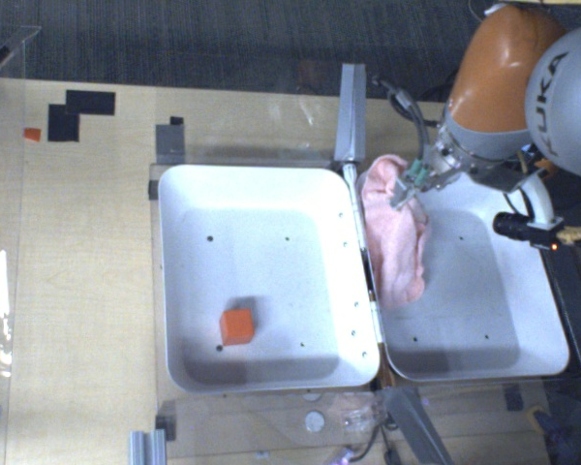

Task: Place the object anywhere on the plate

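A pink cloth (397,235) lies crumpled along the left side of the right bin (484,289), its upper end bunched against the wall between the two bins. My gripper (405,192) reaches in from the right and its tip rests on the cloth's upper part, just right of that bunched end. The tip is small and dark against the folds. A small orange cube (237,326) sits on the floor of the left bin (271,211), near its front left corner and far from the gripper.
The arm's orange and grey wrist (508,76) hangs over the back right of the right bin. A metal divider post (349,114) stands behind the gap between the bins. Black markers (77,112) and a small orange tag (32,135) lie on the bench at the far left.
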Robot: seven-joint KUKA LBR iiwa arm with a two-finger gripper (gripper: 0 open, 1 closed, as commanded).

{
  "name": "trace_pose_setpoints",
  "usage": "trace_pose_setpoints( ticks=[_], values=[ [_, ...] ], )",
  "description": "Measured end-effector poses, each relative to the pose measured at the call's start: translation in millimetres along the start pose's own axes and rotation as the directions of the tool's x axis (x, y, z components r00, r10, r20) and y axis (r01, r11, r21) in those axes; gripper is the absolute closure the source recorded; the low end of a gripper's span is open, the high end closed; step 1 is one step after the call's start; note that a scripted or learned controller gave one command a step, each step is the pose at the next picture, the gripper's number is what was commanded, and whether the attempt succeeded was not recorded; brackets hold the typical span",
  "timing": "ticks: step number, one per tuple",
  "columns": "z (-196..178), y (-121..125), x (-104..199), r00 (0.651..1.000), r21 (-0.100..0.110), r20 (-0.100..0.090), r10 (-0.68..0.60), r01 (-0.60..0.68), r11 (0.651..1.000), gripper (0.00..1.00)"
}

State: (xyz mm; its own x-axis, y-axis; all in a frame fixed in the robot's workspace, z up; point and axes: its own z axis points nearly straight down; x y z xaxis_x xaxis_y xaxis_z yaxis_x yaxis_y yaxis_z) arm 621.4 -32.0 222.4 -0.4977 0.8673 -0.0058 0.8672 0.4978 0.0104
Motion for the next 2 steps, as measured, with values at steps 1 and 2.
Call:
trace_pose_setpoints(
  ticks=[1, 2],
  values=[
    [-3, 2, -1, 1.000, 0.001, -0.001, -0.002, 0.002, 1.000, 1.00],
    [-4, 4, 40, 0.919, 0.001, -0.002, -0.394, 0.394, 0.919, 1.00]
  ],
)
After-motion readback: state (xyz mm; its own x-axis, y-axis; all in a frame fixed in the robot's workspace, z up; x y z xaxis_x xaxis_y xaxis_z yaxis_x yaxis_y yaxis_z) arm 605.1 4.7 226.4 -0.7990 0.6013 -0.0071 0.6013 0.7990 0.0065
